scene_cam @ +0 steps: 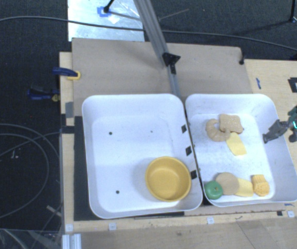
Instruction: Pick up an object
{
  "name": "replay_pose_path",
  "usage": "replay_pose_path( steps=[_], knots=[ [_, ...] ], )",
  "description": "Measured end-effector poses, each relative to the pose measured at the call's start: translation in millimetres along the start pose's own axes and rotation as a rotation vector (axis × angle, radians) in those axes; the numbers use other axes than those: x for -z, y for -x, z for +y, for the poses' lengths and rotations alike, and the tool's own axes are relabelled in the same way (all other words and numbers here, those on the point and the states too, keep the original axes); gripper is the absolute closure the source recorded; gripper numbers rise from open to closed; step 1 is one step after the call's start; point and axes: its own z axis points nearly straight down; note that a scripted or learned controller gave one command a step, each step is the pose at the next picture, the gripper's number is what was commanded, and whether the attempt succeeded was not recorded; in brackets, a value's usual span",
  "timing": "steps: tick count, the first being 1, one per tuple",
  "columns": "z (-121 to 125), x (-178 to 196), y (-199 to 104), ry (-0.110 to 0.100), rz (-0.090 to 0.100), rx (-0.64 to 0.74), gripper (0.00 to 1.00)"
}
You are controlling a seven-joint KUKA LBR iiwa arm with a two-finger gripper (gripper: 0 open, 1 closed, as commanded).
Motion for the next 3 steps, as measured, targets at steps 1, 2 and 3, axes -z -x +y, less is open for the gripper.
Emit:
replay_pose_path(
  steps=[1,2,3],
  knots=[
    [0,0,0,0.001,0.0,0.0,0.0],
    [9,-54,-5,-0.002,0.001,-0.003,0.0],
    [9,-96,-7,-0.002,0.001,-0.004,0.0]
  ],
)
